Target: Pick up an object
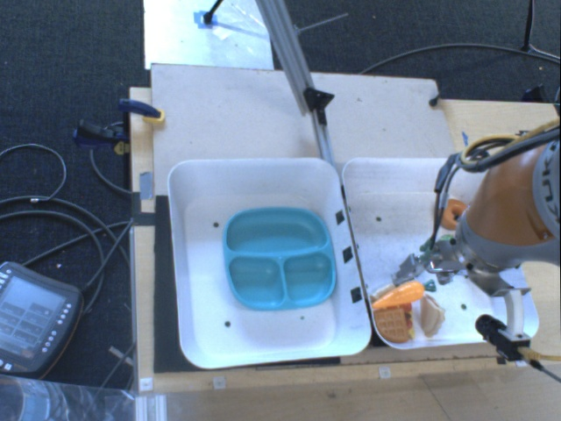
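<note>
- Left bin (188,235): a blue divided plate (280,259).
- Right bin (386,200): carrot (399,295), waffle (395,324), pale piece (431,316) at its near edge.
- Gripper (419,268) hovers just above the carrot; finger state can't be made out.

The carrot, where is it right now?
The carrot lies in the right bin, near its front left corner, just above the waffle and beside the gripper.
</note>
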`<state>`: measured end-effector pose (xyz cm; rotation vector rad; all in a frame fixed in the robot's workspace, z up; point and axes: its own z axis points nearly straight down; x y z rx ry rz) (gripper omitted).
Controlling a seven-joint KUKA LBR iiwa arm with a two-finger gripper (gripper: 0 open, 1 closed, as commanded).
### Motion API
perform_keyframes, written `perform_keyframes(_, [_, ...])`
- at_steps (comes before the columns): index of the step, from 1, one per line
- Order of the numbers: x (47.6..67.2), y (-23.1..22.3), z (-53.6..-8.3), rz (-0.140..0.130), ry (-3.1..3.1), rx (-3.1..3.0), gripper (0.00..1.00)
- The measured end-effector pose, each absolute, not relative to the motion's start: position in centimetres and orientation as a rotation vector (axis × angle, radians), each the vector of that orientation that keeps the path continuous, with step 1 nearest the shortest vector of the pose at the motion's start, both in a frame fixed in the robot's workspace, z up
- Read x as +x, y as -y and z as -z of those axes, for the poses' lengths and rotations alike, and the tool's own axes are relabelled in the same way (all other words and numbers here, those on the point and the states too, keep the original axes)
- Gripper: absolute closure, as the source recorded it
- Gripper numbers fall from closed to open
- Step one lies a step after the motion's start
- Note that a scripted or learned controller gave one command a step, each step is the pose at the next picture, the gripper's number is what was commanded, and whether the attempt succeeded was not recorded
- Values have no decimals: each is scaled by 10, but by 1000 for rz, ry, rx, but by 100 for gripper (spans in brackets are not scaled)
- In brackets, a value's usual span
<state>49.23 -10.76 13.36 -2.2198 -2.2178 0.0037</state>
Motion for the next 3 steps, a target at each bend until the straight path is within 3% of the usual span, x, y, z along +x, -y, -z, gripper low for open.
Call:
perform_keyframes(1, [494, 106, -91, 7, 2220, -2220, 0])
perform_keyframes(2, [496, 107, -104, 11, 2225, -2224, 100])
perform_keyframes(3, [504, 106, -150, 6, 2232, -2218, 100])
